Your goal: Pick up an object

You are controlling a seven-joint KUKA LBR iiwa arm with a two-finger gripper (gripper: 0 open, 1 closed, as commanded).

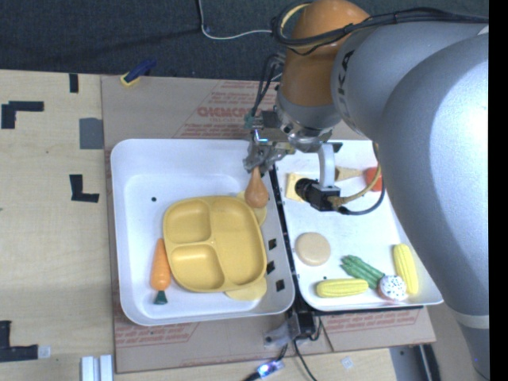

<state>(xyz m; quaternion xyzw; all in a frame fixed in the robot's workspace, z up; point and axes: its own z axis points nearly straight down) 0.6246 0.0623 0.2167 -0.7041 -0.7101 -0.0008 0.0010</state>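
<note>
My gripper (256, 162) hangs over the back right corner of the left bin (121, 213), close to the divider between the two bins. A brown pear-shaped toy (255, 190) dangles under it with its narrow top pinched between the fingers, so the gripper is shut on it. The toy's round bottom sits just above the back right edge of a yellow divided plate (214, 240). An orange carrot (160, 267) lies left of the plate.
The right bin (373, 227) holds a round beige cookie (313, 248), a green vegetable (363, 270), two yellow corn cobs (406, 267) (341, 288) and a sprinkled ball (391, 287). The arm's grey body covers the right side. A black part with a cable (319, 195) hangs over the right bin.
</note>
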